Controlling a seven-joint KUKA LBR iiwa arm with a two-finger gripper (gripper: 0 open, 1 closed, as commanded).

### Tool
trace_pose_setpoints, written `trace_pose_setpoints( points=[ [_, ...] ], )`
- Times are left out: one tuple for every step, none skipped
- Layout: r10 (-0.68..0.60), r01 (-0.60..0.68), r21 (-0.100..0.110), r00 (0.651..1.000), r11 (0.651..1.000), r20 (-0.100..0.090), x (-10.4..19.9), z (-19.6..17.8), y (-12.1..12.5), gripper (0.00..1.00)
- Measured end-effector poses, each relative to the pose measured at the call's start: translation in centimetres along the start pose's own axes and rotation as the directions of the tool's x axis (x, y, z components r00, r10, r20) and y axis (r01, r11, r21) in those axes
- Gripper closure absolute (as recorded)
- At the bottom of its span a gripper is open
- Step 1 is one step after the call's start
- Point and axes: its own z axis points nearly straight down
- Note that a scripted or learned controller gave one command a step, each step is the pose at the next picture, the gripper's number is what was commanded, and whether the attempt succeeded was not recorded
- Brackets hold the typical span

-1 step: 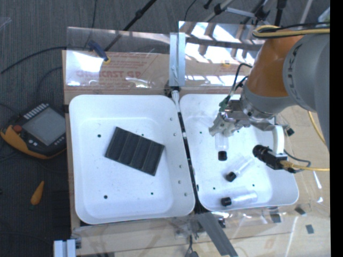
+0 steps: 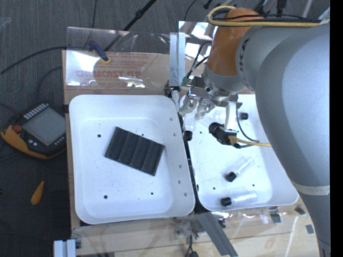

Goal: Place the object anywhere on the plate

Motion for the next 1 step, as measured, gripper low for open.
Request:
trace_pose_setpoints(
  points=[
    [-0.300, 0.300, -0.002, 0.954, 0.954, 0.000, 7.75, -0.07, 0.60, 1.00]
  ],
)
